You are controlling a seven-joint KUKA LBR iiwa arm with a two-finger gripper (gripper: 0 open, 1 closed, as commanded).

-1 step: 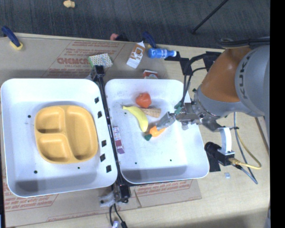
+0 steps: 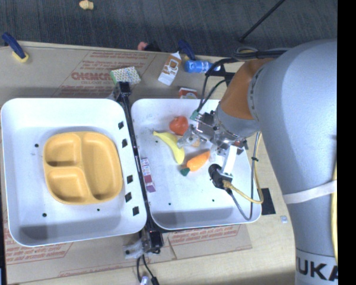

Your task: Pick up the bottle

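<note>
Noted gripper low in right shallow white bin, touching yellow plastic banana, beside orange toy carrot; could not tell its opening. Judged bottle hidden beneath. Risked seizing banana instead

Bulky grey arm, orange band above wrist, black cables, yellow cable, white lettering near base

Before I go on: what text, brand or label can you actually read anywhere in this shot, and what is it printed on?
"UKA" in black on the grey arm, cut off at the frame's bottom.
"CHEMC...", red print on the cardboard sheet under the bins; the rest is blurred.
Smaller red print along the cardboard's edges: too small to read.
Label strip between the bins: unreadable.
Small carton behind the bins: print unreadable.
</note>
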